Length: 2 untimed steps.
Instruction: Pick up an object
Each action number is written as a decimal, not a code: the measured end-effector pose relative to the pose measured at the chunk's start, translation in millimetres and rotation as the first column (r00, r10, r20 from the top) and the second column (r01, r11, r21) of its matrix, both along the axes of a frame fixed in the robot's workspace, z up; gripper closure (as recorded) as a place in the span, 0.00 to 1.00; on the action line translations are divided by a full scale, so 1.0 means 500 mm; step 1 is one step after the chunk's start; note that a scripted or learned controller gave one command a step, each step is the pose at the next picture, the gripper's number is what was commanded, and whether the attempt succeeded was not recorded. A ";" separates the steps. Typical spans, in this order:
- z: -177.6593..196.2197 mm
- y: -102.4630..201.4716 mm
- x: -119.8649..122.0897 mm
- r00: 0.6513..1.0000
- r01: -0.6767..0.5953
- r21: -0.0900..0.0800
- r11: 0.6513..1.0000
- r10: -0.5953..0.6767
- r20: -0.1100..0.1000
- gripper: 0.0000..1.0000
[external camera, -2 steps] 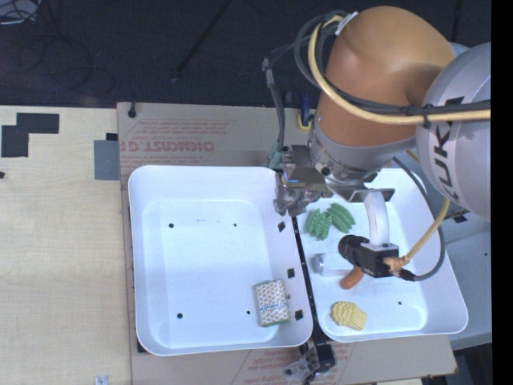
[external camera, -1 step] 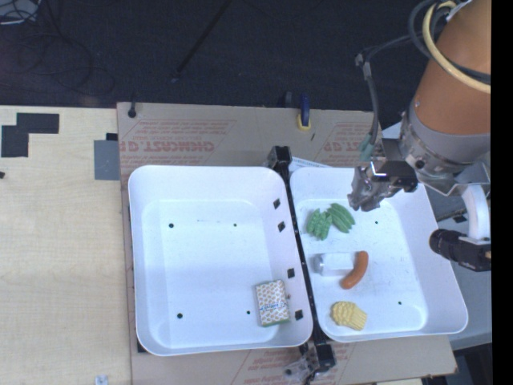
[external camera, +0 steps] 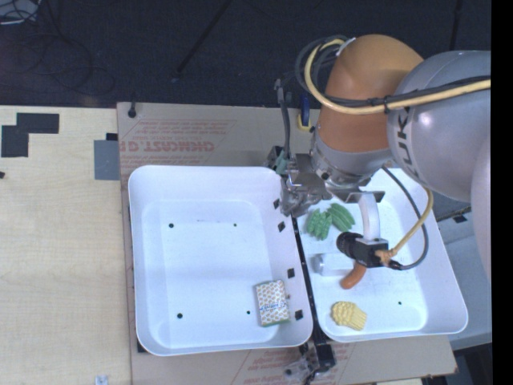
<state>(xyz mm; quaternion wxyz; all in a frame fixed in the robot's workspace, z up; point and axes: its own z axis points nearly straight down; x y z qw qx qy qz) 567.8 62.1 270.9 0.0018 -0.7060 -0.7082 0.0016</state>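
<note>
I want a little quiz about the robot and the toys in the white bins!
1. True or false: the small patterned box lies in the left bin.
2. Which toy is nearest the front edge of the right bin? A) yellow corn B) green leafy toy C) orange sausage
3. Fill in: the robot arm hangs over the ___ bin.

Key: 1 true; 2 A; 3 right.
</note>
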 end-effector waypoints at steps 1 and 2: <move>-0.039 -0.132 -0.070 1.000 0.007 -0.001 1.000 -0.007 -0.003 1.00; 0.168 0.047 -0.130 1.000 -0.003 0.001 1.000 0.003 0.006 1.00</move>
